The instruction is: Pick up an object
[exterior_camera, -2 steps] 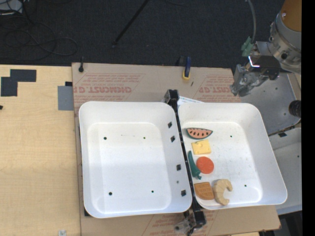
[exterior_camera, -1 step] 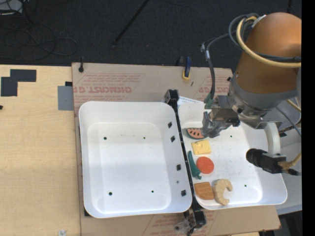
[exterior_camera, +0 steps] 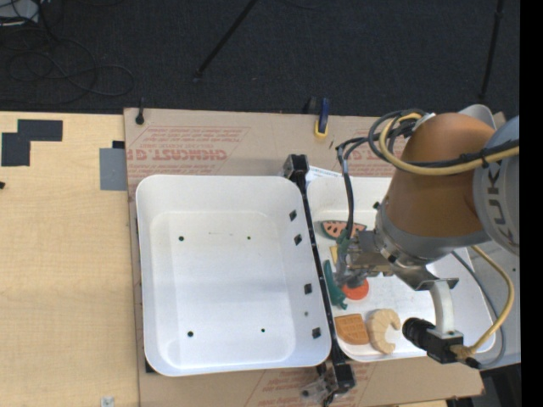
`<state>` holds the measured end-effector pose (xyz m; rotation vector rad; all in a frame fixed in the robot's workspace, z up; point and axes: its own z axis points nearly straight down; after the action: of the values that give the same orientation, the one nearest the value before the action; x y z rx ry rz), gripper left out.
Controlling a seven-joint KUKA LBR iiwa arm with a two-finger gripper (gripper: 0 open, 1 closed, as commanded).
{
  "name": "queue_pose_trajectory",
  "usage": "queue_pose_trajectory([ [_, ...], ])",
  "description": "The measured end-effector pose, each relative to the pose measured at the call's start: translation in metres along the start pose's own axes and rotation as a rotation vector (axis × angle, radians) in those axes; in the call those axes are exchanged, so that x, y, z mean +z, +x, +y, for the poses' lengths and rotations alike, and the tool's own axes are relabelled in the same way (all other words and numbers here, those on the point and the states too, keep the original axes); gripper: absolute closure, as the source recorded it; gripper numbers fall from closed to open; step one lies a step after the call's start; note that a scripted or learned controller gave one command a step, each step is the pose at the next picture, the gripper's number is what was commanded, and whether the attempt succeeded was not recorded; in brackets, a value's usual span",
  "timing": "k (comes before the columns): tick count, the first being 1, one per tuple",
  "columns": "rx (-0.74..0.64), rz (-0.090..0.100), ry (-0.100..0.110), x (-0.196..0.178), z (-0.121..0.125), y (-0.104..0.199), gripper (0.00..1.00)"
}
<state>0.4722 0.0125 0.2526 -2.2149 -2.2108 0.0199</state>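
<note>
The arm [exterior_camera: 441,189] leans in from the right and hangs low over the right-hand bin [exterior_camera: 484,299], its orange band bulking above the wrist so that much of that bin is covered. The pincer [exterior_camera: 346,271] points down at the bin's left side, close against the dark divider [exterior_camera: 307,257] between the two bins. How wide it stands cannot be told from here, since the wrist housing hides its tips, and nothing can be seen gripped.

Just under and beside it lie the candidates: a green piece [exterior_camera: 333,288] along the bin wall, an orange-red round object [exterior_camera: 357,291] touching it, and a watermelon-slice toy [exterior_camera: 335,227] a little farther up. Nearer the front edge sit a tan toast-like square [exterior_camera: 351,329] and a pale croissant shape [exterior_camera: 385,329], side by side.

The step in hand looks like the descent onto the orange-red and green pair. To do it well, the arm should settle on one item rather than straddling both, keep clear of the wall and divider, and close only once seated low. The left bin [exterior_camera: 161,329] and counter [exterior_camera: 59,270] play no part
</note>
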Motion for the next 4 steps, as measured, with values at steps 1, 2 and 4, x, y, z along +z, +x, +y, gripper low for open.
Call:
queue_pose_trajectory([
  [1,-0.005,0.001,-0.013,0.015,0.043,0.039,1.00],
  [2,0.000,0.001,-0.012,-0.008,0.001,0.012,1.00],
  [4,-0.005,0.001,-0.015,0.110,0.072,0.109,1.00],
])
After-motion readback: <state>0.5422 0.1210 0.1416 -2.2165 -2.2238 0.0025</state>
